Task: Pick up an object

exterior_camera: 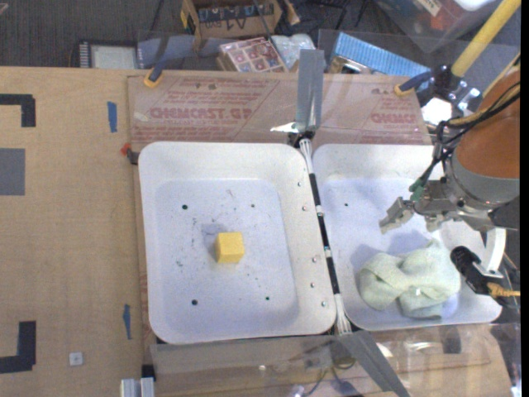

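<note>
A small yellow cube lies near the middle of the left bin. A crumpled pale green cloth sits in the near part of the right bin. My gripper hangs over the right bin, just above and behind the cloth. Its fingers are spread open with nothing between them, and I cannot see them touching the cloth.
A metal divider strip separates the two bins. Cardboard sheets lie behind the bins, and clutter fills the floor beyond. A wooden bench surface extends to the left.
</note>
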You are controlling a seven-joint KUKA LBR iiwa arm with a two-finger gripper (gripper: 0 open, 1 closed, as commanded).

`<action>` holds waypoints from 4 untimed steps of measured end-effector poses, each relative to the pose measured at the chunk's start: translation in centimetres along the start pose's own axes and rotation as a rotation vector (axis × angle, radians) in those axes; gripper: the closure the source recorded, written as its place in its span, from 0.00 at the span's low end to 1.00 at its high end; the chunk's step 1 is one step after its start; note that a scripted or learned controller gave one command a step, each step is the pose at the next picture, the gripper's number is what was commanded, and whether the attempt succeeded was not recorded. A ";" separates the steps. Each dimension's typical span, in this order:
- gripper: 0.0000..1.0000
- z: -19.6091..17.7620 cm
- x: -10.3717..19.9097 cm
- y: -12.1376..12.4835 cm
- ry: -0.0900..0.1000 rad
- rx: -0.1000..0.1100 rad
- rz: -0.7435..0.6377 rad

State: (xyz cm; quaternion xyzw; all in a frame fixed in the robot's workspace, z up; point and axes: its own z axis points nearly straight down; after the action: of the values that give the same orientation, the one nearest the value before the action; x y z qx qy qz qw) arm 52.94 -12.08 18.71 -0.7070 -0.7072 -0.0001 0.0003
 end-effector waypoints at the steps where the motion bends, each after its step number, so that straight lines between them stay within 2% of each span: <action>1: 0.00 9.5 -0.3 7.2 -0.002 -0.004 -0.176; 2: 1.00 8.5 -0.4 7.3 -0.004 -0.008 -0.174; 3: 1.00 0.2 4.0 1.7 0.000 0.000 -0.222; 4: 1.00 7.7 1.5 -2.9 0.000 0.001 0.002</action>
State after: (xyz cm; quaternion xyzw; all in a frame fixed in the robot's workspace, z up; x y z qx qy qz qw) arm 50.07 -10.59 11.03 -0.7077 -0.7066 0.0000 0.0006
